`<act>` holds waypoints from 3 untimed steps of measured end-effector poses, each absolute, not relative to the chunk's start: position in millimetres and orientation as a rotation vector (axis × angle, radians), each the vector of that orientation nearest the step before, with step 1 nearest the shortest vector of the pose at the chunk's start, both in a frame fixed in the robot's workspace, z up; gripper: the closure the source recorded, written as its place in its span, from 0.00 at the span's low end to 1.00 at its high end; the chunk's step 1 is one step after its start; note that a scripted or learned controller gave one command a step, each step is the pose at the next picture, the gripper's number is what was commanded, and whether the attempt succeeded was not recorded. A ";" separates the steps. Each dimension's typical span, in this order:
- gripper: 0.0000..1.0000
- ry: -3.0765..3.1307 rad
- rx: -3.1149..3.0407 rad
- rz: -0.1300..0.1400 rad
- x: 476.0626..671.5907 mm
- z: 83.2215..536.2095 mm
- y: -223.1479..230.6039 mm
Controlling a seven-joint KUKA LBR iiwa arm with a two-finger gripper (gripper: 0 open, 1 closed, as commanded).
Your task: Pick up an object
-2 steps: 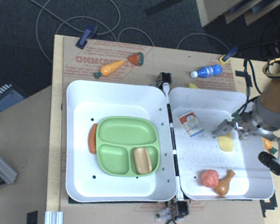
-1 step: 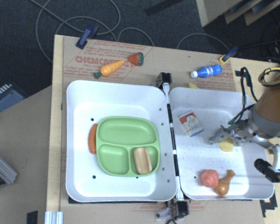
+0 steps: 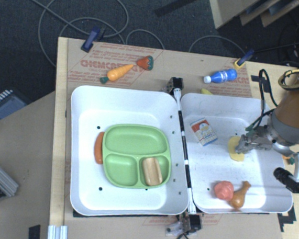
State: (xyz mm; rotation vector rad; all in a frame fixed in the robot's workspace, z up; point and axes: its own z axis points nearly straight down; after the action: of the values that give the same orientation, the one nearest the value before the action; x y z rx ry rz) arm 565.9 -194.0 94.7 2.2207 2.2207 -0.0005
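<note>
Left bin (image 3: 84,136), centre-left of frame: carrying a green divided tray (image 3: 135,154) with a bread roll (image 3: 152,171) lying in its lower-right compartment; an orange sausage (image 3: 99,147) is resting against the tray's left edge.

Desk (image 3: 69,82), upper frame: toy carrot (image 3: 123,70) and blue bottle (image 3: 221,76) are lying outside the bins.

Right bin (image 3: 219,110), centre-right: small carton (image 3: 203,132) is sitting upper left; pink ball (image 3: 224,190) and drumstick (image 3: 239,195) are lying side by side, lower middle.

Gripper (image 3: 244,145), right of frame: hovering at a yellow piece (image 3: 236,151), likely the chosen target. Fingers: spread cannot be told.

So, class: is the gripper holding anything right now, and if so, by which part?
It cannot be told. The gripper sits right at the yellow object in the right bin, but no grasp is visible.
</note>
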 end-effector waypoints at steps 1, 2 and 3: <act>0.00 2.221 2.221 0.000 565.8 94.5 -194.0; 1.00 2.219 2.219 0.001 566.3 104.7 -194.1; 0.00 2.219 2.220 0.001 566.1 104.5 -194.1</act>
State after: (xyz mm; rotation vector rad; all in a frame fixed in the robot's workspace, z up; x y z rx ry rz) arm 566.1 -194.1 104.5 2.2199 2.2193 0.0006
